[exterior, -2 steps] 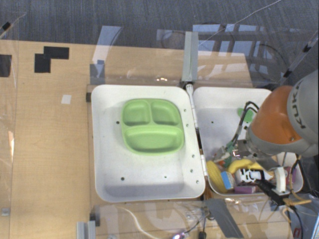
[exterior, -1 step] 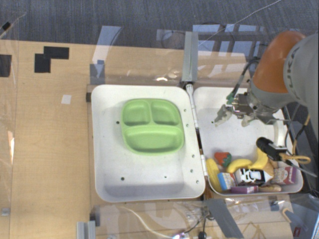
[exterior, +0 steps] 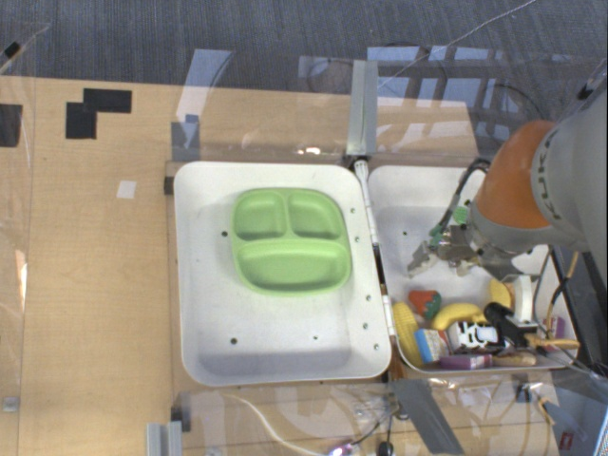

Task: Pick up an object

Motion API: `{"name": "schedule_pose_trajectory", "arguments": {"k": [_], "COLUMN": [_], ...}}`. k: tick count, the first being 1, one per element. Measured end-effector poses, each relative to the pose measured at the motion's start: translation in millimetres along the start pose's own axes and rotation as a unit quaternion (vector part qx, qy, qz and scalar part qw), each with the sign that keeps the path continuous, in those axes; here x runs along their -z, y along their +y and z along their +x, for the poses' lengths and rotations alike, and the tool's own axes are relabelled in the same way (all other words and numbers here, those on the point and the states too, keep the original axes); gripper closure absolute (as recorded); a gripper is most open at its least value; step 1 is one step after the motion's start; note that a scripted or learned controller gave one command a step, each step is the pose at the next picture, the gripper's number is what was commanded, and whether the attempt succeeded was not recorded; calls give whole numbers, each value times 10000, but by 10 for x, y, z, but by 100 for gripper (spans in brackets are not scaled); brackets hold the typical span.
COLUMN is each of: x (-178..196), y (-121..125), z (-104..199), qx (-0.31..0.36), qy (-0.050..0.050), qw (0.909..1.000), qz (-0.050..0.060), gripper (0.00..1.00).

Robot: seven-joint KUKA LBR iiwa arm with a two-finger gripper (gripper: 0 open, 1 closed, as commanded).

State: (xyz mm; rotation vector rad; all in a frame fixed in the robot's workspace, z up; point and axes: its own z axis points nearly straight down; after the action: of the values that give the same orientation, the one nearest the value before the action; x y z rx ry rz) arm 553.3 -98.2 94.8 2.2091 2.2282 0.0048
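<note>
My gripper point(exterior: 440, 263) hangs over the middle of the right bin point(exterior: 404, 207), its fingers spread open with only white bin floor showing between them. Just below it, along the bin's front, lies a heap of small things: a red toy piece point(exterior: 426, 303), a yellow corn-like piece point(exterior: 406, 323), a banana point(exterior: 461, 313), a blue and white box point(exterior: 432, 343), a black and white item point(exterior: 472, 333) and a purple marker point(exterior: 467, 360). None of them touches the fingers. The grey arm with its orange band point(exterior: 510, 190) covers the bin's right side.
The left bin point(exterior: 204, 331) holds a green divided plate point(exterior: 288, 239) near its centre. A metal divider point(exterior: 372, 245) runs between the two bins. Cables and a frame stand behind the right bin.
</note>
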Motion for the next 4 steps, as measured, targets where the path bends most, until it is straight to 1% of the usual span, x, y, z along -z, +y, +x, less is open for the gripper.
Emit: {"name": "schedule_pose_trajectory", "arguments": {"k": [1, 2, 3, 4], "x": [234, -29, -19, 1112], "y": [377, -165, -591, -639], "z": [-355, -165, 38, 245], "qx": [-1081, 331, 494, 1016], "qy": [-1, -12, -17, -1], "qw": [9941, 9994, 9987, 9948], "qz": [-4, -75, -102, -10], "gripper": [0, 0, 0, 0]}}
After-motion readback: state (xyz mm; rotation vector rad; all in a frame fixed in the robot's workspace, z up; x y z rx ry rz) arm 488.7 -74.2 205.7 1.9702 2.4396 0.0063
